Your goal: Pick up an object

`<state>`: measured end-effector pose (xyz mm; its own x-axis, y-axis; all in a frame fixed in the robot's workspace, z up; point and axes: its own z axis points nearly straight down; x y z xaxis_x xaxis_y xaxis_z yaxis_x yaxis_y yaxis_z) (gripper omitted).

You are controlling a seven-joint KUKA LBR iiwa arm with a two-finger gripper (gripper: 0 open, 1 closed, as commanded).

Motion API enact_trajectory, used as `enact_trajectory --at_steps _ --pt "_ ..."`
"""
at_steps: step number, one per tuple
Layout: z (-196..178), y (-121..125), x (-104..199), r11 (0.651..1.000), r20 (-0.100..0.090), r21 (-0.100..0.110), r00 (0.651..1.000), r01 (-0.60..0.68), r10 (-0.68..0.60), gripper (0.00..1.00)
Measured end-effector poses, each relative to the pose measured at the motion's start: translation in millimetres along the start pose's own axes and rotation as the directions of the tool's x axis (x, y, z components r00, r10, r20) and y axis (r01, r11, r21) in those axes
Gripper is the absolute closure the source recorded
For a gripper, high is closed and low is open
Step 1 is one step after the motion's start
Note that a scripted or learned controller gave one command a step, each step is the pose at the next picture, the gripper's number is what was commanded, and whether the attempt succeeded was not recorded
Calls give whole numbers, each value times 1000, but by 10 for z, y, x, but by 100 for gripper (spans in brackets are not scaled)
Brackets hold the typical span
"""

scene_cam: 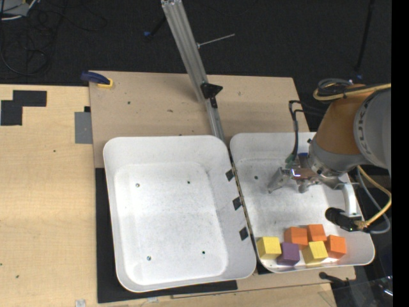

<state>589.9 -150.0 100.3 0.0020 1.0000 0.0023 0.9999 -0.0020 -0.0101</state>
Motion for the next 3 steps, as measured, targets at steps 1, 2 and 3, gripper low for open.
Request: enact_trajectory --at_steps 1,2,3 --pt "88 4 2 1000 2 -8 1000 -4 4 0" --pt "-11 0 -9 1000 1 -7 1000 -10 10 100" --pt "-435 9 -51 1000 2 -11 1000 -10 10 100"
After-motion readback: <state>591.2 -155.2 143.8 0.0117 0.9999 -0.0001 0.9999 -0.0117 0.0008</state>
